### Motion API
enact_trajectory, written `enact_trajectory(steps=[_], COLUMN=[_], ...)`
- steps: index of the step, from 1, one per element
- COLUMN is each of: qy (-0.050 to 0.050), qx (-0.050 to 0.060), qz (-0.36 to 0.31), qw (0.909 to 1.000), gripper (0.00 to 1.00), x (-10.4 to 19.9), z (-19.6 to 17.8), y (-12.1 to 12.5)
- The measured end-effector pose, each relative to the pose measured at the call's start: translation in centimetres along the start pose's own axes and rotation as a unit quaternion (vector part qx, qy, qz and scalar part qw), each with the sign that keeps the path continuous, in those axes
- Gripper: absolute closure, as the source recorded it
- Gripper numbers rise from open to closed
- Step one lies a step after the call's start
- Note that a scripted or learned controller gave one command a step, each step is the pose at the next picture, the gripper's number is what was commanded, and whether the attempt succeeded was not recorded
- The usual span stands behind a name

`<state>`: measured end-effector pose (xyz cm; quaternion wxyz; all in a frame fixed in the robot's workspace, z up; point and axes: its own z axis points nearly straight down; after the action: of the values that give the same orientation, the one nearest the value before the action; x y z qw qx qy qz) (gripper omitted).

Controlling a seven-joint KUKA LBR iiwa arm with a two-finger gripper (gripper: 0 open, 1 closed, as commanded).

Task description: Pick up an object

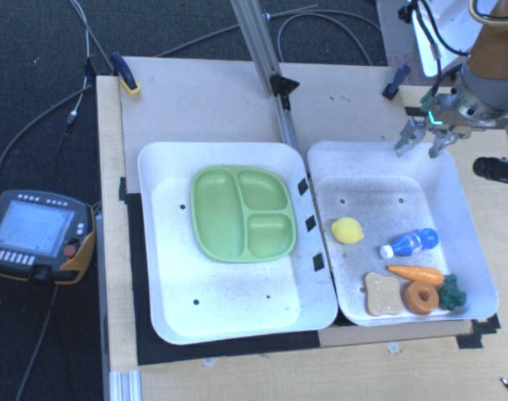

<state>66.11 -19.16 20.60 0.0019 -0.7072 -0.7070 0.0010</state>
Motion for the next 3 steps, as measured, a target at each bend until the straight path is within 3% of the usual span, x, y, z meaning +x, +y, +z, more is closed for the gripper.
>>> enact_trajectory(steps=[1, 3], qy=[-0.001, 0.000], qx=[-0.002, 0.001], qz=[0.000, 0.000], qw=[1.0000, 1.0000], gripper=[0.00, 0.00], x=[0.0, 0.5], z=[-0.2, 9.7], y=[0.1, -1.7])
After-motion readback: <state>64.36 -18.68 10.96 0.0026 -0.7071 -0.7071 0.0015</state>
